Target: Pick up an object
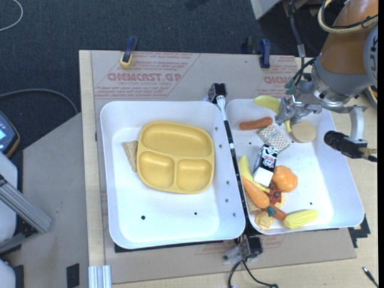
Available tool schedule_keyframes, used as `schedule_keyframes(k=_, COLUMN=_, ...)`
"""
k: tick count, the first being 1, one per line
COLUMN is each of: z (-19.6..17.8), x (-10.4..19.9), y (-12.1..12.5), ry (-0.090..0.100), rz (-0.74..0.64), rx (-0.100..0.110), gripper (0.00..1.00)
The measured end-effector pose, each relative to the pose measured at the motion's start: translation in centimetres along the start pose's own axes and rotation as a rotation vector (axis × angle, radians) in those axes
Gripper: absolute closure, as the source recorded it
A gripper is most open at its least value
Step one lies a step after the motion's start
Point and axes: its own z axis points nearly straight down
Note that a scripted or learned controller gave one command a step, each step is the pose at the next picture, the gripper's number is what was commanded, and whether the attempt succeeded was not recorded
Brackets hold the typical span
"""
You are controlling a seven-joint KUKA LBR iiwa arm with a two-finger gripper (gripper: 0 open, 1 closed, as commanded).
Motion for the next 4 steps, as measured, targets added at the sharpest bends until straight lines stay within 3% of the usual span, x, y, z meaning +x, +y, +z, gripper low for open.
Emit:
schedule_keyframes(k=1, z=-0.7, x=4.4, y=3.3, ry=0.001, rz=-0.003, rx=0.000, gripper=1.00)
schedule_keyframes(k=2, z=-0.4, x=9.6, y=4.3, ry=0.001, rz=-0.003, rx=0.001, gripper=1.00)
schedule_keyframes(k=3, z=0.7, x=9.1, y=4.1, ry=0.001, rz=0.001, rx=0.007, gripper=1.00)
schedule_keyframes(k=4, z=-0.6, x=8.7, y=5.7, ry=0.001, rz=0.000, rx=0.001, gripper=1.00)
